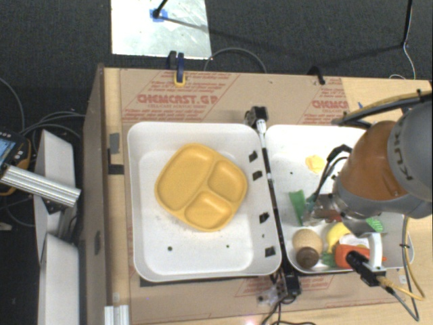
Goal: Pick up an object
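While my arm (392,161) hangs over the right bin (291,144), the surface (223,97) carries both bins side by side. Left bin (145,181): one yellow sectioned tray (201,186), about centred. Right bin, near edge: tan-and-brown round object (308,246), yellow piece (336,233) and red piece (348,254) beside it; green strip (297,205) just above; small yellow bit (315,162) toward the far edge. Claw (325,212) sits low by the green strip; spread hidden, cannot tell.

A yellow three-compartment plastic tray (201,186) lies in the left white bin (145,249); the grey arm (385,168) hangs over the right bin's (287,151) toys.
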